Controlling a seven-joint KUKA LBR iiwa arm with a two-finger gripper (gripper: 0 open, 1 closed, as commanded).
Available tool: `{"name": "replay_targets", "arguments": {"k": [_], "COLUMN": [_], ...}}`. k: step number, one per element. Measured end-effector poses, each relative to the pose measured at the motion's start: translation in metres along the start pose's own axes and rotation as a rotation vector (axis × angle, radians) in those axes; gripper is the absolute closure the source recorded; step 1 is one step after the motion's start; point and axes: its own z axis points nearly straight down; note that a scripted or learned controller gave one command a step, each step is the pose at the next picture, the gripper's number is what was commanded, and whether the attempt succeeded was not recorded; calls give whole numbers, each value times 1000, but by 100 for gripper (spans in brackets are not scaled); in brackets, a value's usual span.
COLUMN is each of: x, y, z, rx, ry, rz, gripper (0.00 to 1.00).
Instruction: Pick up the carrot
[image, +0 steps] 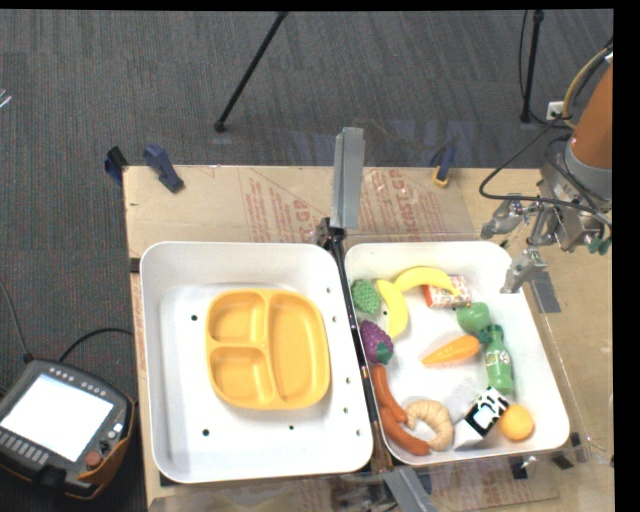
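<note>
Pretty much nothing done yet, I'd say. The desk (250, 205) carries two bins: the left bin (165, 300) with a yellow divided plate (268, 348), and the right bin (545, 345), full of toy food. The arm (600, 120) sits at the upper right of the frame, its hand (527, 262) over the right bin's top-right rim, fingers spread and carrying nothing. The carrot (452, 350) lies mid-bin, between the banana (408, 290) and a green bottle (497, 365). Reach, grasp and lift are all left.
</note>
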Motion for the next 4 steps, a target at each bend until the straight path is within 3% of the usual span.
{"name": "replay_targets", "arguments": {"k": [1,2,3,4], "x": [53,90,86,92], "y": [35,58,61,15], "z": [92,171,158,67], "rx": [-5,-5,-2,3], "ry": [8,10,1,-7], "rz": [-216,-238,-247,-298], "gripper": [0,0,100,100]}}
